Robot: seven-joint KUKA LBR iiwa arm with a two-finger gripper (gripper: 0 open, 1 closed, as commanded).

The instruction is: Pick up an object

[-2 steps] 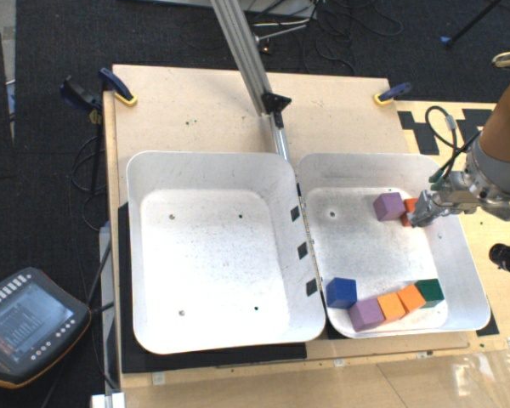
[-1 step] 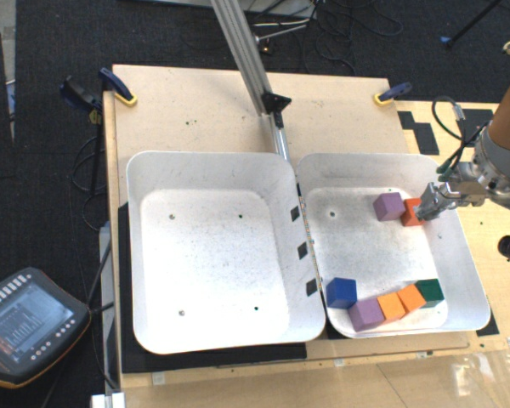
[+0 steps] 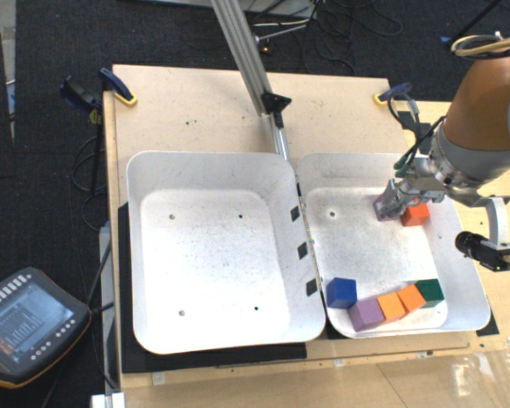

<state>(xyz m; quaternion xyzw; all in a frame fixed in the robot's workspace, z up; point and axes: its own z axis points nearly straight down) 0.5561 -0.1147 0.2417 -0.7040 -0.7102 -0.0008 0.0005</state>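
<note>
1. Gripper (image 3: 401, 204) of the grey arm (image 3: 484, 134), the one with the orange band above the wrist, sits low in the right shallow white plastic bin (image 3: 467, 317), in its upper half, reaching in from the right.
2. Whether the gripper is spread or pressed together, I cannot tell; its metal body hides the tips from above.
3. A small red-orange cube (image 3: 416, 215) lies just beside the gripper, touching or nearly touching its lower right side. It rests on the bin floor, and I cannot see it between the gripper's tips, so it does not count as held.
4. Four more blocks form a row along the bin's front edge, well apart from the gripper: a blue cube (image 3: 342, 292), a purple cube (image 3: 365, 312), an orange cube (image 3: 392, 303) and a green cube (image 3: 428, 292). The last three touch one another.
5. The left shallow white plastic bin (image 3: 144, 228) sits alongside on the wooden desk (image 3: 195, 109).
6. Judged from this, the step in hand is the approach to, or closing on, the red-orange cube; the pick is not yet done.
7. The next move calls for the gripper to straddle the cube squarely, close on opposite faces, then rise straight up. If it stands off-centre as it seems, the cube may be pushed aside rather than caught.
</note>
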